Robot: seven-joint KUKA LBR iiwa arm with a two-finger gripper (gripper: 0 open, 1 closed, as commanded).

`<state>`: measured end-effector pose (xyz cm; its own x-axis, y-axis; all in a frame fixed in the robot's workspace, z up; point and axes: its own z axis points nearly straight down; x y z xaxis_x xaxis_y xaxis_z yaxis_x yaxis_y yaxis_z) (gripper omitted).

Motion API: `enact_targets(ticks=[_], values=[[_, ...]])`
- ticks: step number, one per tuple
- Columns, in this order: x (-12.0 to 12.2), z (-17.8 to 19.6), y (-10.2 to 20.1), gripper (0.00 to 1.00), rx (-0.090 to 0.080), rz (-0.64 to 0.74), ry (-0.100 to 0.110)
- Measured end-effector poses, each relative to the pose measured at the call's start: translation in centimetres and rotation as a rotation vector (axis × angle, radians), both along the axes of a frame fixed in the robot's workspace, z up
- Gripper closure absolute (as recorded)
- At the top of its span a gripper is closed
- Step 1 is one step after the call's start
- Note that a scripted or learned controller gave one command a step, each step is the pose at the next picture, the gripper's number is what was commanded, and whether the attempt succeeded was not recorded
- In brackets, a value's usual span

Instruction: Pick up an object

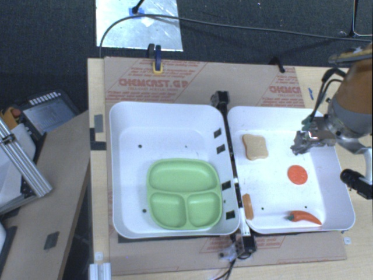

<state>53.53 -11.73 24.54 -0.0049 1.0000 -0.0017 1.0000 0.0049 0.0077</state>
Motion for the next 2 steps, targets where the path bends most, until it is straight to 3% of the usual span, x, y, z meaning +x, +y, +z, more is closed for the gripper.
enact_targets(ticks=[2], values=[[3.8, 0.1, 11.3, 1.00, 0.002, 0.004, 0.004]])
